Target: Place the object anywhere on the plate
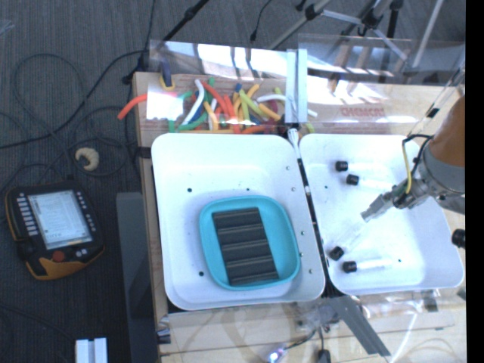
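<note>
A teal plate [209, 229] lies in the left bin [174, 172], and a dark grey ribbed block [243, 246] rests flat on it. In the right bin [378, 153] lie several clear tubes with black caps: two near the back left [341, 165] [352, 179] and two near the front [337, 252] [367, 265]. My gripper [372, 211] hangs low over the middle of the right bin, pointing left. It is just above and to the right of the slanted clear tube. Nothing shows in its grip.
A heap of coloured cables [227, 106] lies behind the left bin. A clear upright divider [300, 89] stands at the back between the bins. Another black cap [457, 237] sits at the right bin's right edge. A teach pendant [51, 221] lies on the floor at left.
</note>
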